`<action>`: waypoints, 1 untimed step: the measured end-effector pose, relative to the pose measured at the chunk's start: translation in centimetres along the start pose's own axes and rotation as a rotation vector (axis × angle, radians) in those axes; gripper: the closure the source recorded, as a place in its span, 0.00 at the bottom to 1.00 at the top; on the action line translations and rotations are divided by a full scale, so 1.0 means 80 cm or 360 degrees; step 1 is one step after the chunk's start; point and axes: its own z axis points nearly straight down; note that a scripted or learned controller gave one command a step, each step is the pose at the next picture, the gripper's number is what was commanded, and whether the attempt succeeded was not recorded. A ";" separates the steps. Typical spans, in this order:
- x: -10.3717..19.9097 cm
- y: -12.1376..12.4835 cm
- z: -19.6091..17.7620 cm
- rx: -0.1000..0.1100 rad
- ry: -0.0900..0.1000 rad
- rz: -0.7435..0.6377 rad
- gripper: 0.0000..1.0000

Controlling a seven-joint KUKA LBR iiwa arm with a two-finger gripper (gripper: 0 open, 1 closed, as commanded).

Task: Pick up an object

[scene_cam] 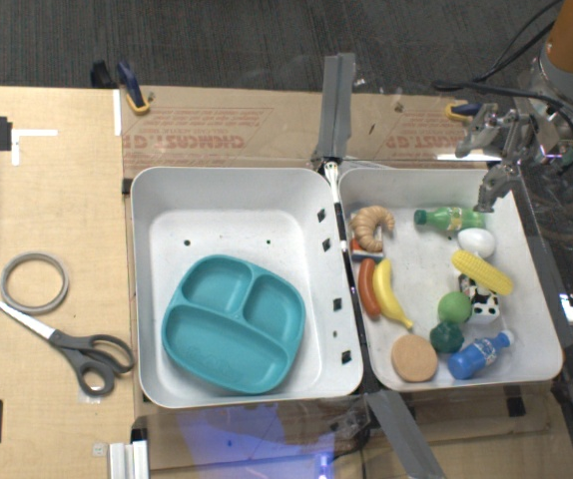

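My claw [488, 196] hangs at the far right corner of the right-hand shallow white bin [536, 297], its dark finger pointing down just beside the green plastic bottle [444, 218]; whether my fingers are apart or together I cannot tell, and nothing is visible between them. That bin holds the candidate objects: a tan croissant [371, 226], a white egg [476, 242], a yellow corn cob [482, 272], a red sausage [368, 287] touching a yellow banana [390, 293], a green ball [454, 307], a round tan biscuit [413, 358] and a blue bottle [478, 356]. The left-hand white bin [157, 208] carries a teal divided plate [233, 323]. On the worktop [57, 218] at left lie grey-handled scissors [72, 345] and a tape ring [34, 281].
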 end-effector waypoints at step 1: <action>0.075 -0.008 0.212 0.0001 0.0002 0.0342 0.00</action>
